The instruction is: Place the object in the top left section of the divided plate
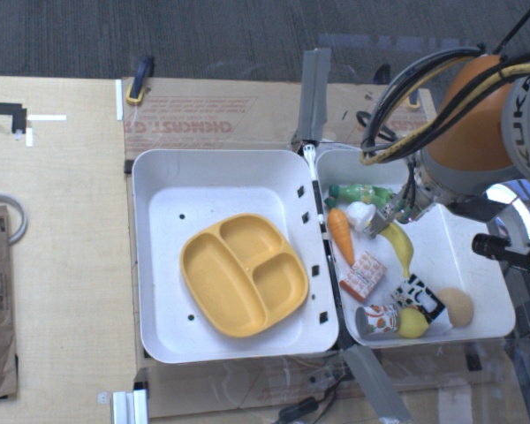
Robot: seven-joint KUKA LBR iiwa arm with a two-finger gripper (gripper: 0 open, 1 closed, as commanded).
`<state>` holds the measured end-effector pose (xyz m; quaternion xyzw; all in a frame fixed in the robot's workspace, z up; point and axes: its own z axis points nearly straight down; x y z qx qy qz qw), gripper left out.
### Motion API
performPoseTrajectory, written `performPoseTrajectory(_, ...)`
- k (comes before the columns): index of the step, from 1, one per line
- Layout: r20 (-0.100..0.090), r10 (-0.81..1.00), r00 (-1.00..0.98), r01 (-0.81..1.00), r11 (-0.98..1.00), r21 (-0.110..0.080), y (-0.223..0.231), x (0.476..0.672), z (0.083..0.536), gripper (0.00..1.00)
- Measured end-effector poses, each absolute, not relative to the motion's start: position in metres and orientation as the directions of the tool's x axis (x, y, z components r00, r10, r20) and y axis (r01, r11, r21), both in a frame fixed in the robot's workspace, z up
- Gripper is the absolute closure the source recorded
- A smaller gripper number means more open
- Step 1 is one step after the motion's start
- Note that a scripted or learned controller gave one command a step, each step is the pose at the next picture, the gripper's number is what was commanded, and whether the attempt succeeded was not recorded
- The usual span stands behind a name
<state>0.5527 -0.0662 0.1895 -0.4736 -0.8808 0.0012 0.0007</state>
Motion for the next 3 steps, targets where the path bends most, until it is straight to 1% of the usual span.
performPoseTrajectory(1,-0.002,0.975,-0.224,0.975,0.224,-0.005,0.023,0.561,0.189,1.0)
performPoseTrajectory(2,-0.002,0.975,-0.223,0.975,0.223,-0.005,0.023,0.561,0.189,0.0)
performPoseTrajectory(3,-0.002,0.988,-0.152,0.988,0.152,-0.006,0.082,0.502,0.189,0.0)
